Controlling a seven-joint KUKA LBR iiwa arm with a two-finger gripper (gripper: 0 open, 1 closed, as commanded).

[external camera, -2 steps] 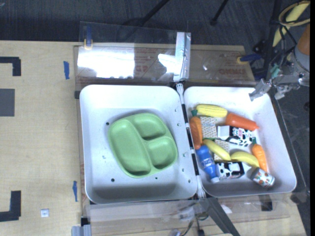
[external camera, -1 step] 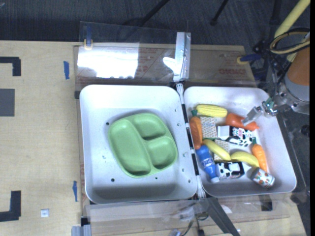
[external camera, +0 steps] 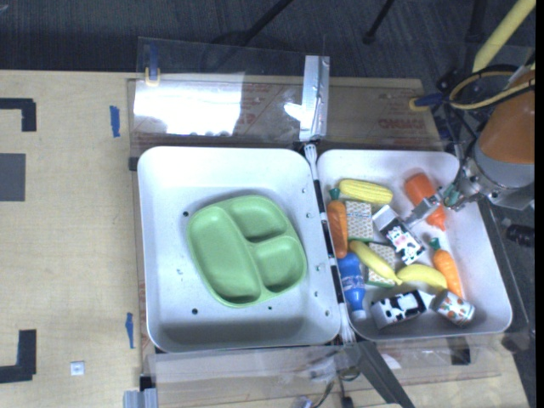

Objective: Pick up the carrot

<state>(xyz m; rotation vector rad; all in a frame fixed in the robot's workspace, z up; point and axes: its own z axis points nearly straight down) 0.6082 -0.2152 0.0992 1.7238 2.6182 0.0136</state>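
The carrot point(external camera: 449, 272), orange with a small green top, lies pointing down-right in the right part of the right bin point(external camera: 495, 253). My gripper point(external camera: 443, 201) hangs over the bin's upper right, up and slightly left of the carrot. It sits over a different orange item point(external camera: 416, 185), part of which it hides. A gap of bare bin floor separates the gripper from the carrot's green top.
The right bin is crowded: a corn cob point(external camera: 365, 191), two bananas point(external camera: 422, 275), a blue bottle point(external camera: 351, 280), a black-and-white cow toy point(external camera: 399, 306), a small cup point(external camera: 456, 310) and an orange stick point(external camera: 337, 226). The left bin holds a green divided plate point(external camera: 246, 249).
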